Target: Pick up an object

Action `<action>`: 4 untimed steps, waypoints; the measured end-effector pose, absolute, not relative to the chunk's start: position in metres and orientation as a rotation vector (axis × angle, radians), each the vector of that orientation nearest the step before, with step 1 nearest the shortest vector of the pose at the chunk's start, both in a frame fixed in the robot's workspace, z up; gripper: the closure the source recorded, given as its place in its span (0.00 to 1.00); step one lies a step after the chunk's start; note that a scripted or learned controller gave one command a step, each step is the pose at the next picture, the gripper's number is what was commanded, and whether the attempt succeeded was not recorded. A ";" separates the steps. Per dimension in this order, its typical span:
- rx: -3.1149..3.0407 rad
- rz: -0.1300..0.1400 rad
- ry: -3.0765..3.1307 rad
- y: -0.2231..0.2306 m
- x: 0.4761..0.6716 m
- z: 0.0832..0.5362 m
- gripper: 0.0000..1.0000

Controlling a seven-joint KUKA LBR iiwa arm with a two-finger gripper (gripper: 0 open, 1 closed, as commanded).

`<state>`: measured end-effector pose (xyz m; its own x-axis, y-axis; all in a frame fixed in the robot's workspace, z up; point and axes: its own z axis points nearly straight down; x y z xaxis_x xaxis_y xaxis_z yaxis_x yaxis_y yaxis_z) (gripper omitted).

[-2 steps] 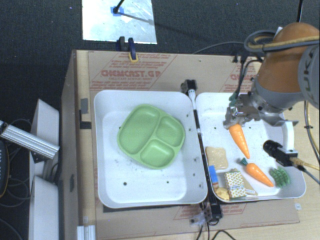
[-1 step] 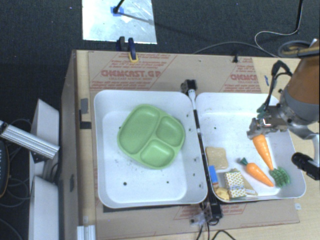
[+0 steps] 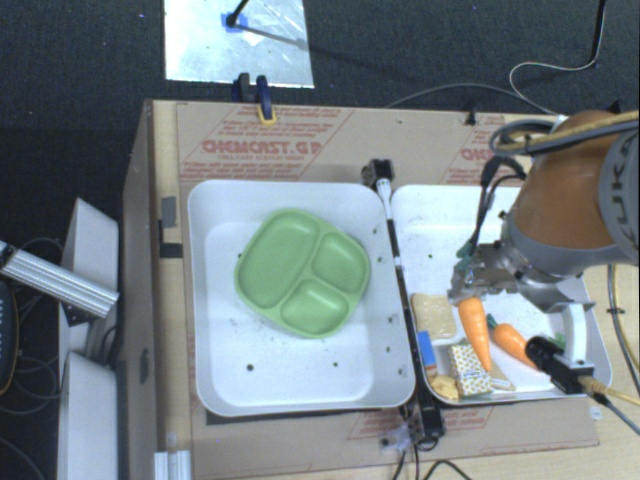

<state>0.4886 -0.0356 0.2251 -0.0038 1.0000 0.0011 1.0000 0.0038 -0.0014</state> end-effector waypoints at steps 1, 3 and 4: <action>-2.220 -0.002 -2.226 -0.061 0.523 0.260 1.00; -2.218 -0.003 -2.228 -0.057 0.585 0.249 1.00; -2.216 -0.002 -2.229 -0.034 0.621 0.238 1.00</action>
